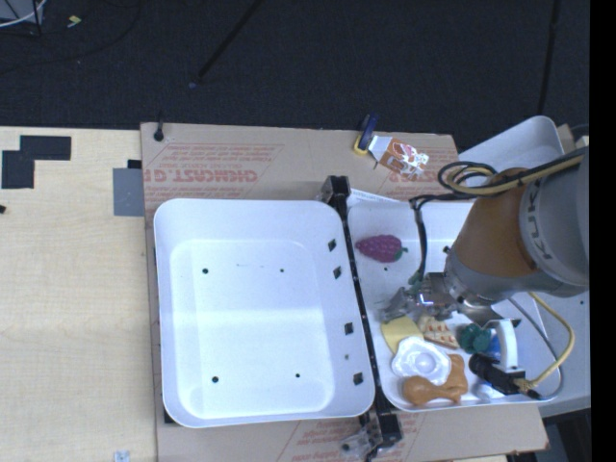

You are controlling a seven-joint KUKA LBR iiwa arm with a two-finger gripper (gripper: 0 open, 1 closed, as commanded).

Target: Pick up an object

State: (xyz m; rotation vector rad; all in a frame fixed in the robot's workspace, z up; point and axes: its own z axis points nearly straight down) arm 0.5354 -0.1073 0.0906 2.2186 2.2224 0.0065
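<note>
Landmark: right bin [568, 378]. At its near edge: brown toy [435, 390], white egg-like piece [421, 362] just behind. Gripper [412, 301] mid-bin above yellow block [399, 332]; finger state cannot tell, nothing visibly held. Purple grapes [381, 248] toward far end. Left bin [250, 311] beside it

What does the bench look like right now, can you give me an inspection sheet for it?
Surface: left bin and right bin, side by side on a cardboard sheet.
Job's things: purple grapes, yellow block, white piece, orange-brown toy, teal item, all in right bin.
Clutter: printed packet behind the bins.
Grippers: gripper low over right bin, above the yellow block.
Cables: yellow cable; black cable.
Surroundings: dark floor.
</note>
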